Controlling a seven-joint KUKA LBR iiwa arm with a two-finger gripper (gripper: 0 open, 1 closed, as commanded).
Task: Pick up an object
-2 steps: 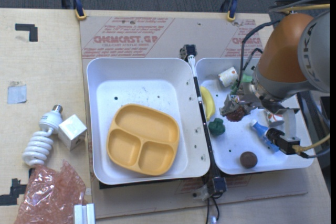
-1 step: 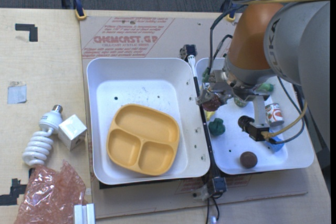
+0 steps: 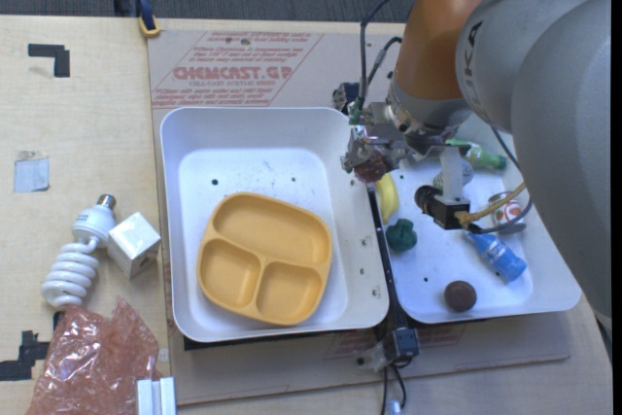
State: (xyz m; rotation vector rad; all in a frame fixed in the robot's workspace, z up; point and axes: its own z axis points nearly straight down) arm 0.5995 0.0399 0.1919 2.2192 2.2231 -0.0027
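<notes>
Pale wooden desk holds two white bins; the right bin contains a yellow banana, likely light, soft and curved, best gripped across its middle. Just above it sits the claw; whether it is apart or together, I cannot tell.

In the left bin I see open floor along the far wall and down the left side; the yellow divided tray takes up the near middle, so any low pass there has to clear its rim. The right bin is tighter. My arm overhangs its far half, and the tool sits right at the shared wall. A yellow piece and a green lump crowd that wall. A blue bottle lies toward the right, a brown ball near the front. I read bare floor between ball and green lump.
</notes>
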